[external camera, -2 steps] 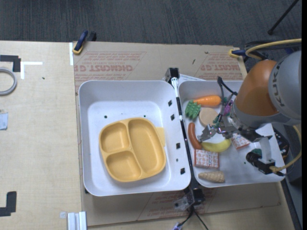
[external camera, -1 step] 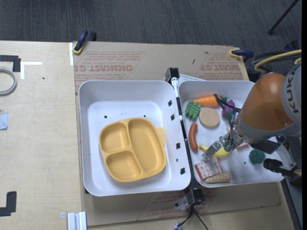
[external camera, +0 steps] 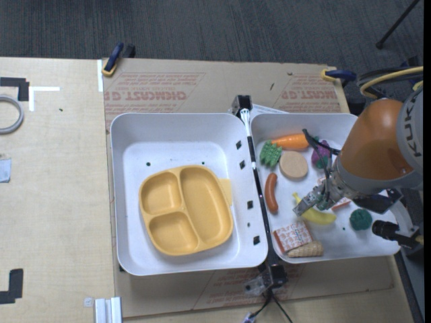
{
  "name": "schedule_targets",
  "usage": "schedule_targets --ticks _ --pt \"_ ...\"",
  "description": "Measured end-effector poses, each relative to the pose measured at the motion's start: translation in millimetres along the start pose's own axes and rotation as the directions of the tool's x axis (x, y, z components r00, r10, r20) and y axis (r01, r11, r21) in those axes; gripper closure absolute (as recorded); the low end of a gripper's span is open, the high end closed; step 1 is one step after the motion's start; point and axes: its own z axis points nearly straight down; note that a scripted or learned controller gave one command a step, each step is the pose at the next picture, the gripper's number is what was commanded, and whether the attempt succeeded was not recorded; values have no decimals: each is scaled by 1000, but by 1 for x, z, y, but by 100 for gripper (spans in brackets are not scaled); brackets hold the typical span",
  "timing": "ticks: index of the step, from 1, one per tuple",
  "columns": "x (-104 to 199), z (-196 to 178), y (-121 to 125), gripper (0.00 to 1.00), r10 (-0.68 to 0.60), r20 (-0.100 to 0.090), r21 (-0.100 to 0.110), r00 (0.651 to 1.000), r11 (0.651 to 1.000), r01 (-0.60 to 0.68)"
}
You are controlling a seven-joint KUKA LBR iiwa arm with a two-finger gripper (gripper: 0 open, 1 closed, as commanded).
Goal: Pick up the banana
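The bench (external camera: 54, 180) is viewed from one fixed camera set high above, angled down at a slant. Both white bins (external camera: 128, 200) are taken in whole, with dark floor (external camera: 202, 12) beyond.

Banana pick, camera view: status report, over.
Two-finger gripper low in the right white bin, right at the yellow banana. No visible grasp. Red sausage and round tan slice lie close by.

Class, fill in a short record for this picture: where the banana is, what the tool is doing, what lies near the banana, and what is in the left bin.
banana: right bin, partly under the tool
tool: low over the banana
neighbours: sausage, round biscuit, carrot
left bin: yellow divided plate
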Motion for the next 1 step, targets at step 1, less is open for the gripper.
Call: schedule_targets --ticks 1 --pt "5 10 -4 100 144 -1 2 990 990 -144"
